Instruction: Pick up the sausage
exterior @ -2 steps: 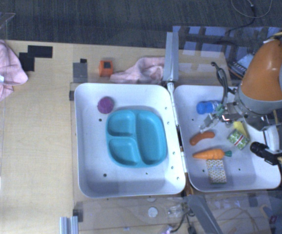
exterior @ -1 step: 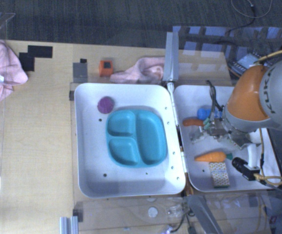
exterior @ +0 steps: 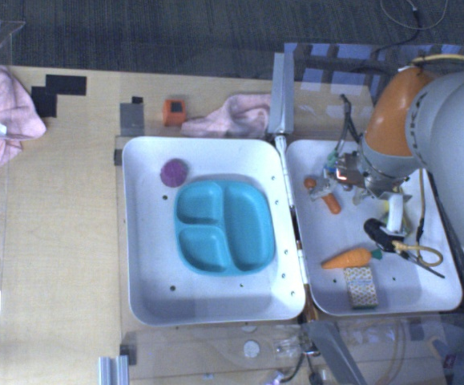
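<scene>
The sausage [exterior: 332, 204] is a short orange-brown piece lying in the upper left part of the right bin [exterior: 432, 299]. My gripper [exterior: 340, 175] hangs just above and slightly behind it, under the grey wrist with the orange band. A small orange-brown bit [exterior: 311, 184] lies to the left of the gripper. Nothing visibly hangs from the gripper.
An orange carrot [exterior: 348, 257] and a patterned block [exterior: 361, 287] lie in the front of the right bin. The left bin [exterior: 147, 295] holds a blue divided plate [exterior: 222, 225] and a purple disc [exterior: 174, 172]. A pink cloth [exterior: 233, 117] and an orange block [exterior: 174, 111] sit behind the bins.
</scene>
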Controlling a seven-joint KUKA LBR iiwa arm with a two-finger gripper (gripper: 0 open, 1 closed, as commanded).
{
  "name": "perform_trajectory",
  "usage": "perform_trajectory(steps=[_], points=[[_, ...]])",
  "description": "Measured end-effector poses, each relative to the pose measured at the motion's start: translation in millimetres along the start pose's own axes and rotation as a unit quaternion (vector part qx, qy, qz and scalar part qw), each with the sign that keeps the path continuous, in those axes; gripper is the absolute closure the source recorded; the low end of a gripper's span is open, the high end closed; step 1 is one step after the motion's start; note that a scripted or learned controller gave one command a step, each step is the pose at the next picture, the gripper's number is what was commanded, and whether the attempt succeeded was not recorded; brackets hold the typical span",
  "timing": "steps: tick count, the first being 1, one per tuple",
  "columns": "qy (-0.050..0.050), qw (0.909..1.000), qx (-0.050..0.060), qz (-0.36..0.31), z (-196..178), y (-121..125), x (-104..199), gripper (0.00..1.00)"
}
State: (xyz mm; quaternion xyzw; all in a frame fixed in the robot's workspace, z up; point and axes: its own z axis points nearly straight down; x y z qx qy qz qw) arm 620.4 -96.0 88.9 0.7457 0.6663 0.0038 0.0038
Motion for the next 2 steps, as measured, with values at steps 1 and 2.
perform_trajectory(steps=[1, 2], points=[[-0.001, 1.0, -0.005, -0.003, -14, 3, 1, 1.0], [-0.001, 0.9713, -0.001, -0.238, -90, -13, -10, 1.0]])
